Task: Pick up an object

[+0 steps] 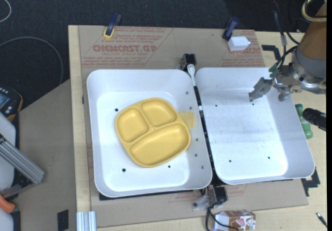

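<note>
On the tabletop [155,43], the left bin [101,131] holds a yellow divided plate [152,131]; my hand [270,89] hovers over the right bin [244,141], empty, fingers parted. Smooth shallow rims could slip from my fingers.

Two shallow white bins sit side by side, a left bin [98,136] and a right bin [290,162]. One yellow divided plate [152,131] with three compartments lies in the left one. One arm [314,43] reaches in, and two clamps, a first clamp [111,26] and a second clamp [230,28], grip the board's far edge.
</note>
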Motion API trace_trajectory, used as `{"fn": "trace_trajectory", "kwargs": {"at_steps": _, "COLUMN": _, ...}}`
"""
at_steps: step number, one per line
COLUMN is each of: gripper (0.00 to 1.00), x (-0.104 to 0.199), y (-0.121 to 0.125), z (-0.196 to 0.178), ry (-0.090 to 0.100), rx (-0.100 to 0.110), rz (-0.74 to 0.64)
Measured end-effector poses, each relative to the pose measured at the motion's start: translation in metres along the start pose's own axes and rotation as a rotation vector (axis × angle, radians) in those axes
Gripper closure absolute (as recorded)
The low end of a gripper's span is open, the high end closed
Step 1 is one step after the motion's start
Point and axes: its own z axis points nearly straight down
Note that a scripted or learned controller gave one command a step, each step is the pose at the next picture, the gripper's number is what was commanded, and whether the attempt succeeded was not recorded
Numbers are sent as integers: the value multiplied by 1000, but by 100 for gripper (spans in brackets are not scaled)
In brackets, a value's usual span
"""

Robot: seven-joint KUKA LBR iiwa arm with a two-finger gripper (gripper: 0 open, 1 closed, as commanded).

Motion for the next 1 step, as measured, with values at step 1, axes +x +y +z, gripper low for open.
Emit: {"fn": "trace_trajectory", "kwargs": {"at_steps": 1, "gripper": 0, "x": 63, "y": -53, "z": -92, "ry": 1, "rx": -9, "rz": -7}}
